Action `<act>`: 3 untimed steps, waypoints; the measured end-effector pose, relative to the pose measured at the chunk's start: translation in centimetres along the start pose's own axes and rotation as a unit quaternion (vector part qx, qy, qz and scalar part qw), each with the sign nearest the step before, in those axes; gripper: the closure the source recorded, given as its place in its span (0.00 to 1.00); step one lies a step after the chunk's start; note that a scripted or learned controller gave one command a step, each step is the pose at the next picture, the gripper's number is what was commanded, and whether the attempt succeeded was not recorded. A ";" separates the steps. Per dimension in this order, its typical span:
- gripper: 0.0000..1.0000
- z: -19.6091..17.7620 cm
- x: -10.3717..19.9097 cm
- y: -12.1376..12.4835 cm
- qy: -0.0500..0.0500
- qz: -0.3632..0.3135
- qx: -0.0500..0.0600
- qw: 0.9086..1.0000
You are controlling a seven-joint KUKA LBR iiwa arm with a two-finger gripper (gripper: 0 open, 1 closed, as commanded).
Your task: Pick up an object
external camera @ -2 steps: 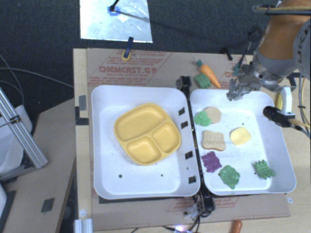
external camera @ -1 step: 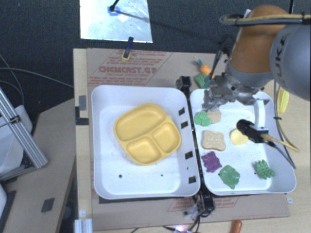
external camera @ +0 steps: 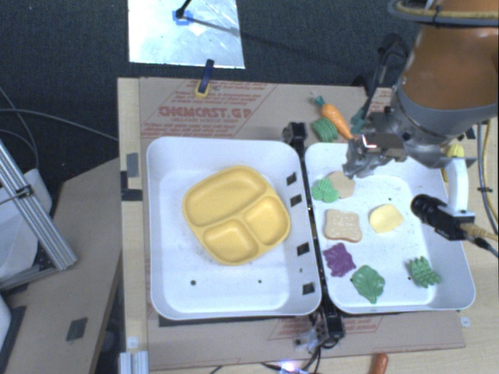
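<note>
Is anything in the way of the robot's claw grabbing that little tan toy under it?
Nothing visible is in the way. The gripper hangs right over the tan piece at the top of the right bin. A green piece sits close beside it on the view's left and might get bumped.

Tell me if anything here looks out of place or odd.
Yes: a toy carrot and a green piece lie outside the bins, on the cardboard behind the right bin, while the other toy foods sit inside it. The yellow divided plate sits askew in the left bin.
</note>
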State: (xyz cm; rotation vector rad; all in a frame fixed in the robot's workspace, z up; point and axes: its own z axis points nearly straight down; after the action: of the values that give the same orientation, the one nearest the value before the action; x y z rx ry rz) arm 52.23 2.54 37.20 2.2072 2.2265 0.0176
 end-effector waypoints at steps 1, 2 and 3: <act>1.00 -1.8 -2.0 -3.7 -0.001 0.004 0.004 1.000; 1.00 -7.7 3.9 -3.4 0.000 -0.001 0.002 1.000; 1.00 -11.8 -1.0 -3.4 -0.002 0.005 0.003 1.000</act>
State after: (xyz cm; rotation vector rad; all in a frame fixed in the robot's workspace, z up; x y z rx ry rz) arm 48.68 1.49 48.92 2.2198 2.2152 0.0078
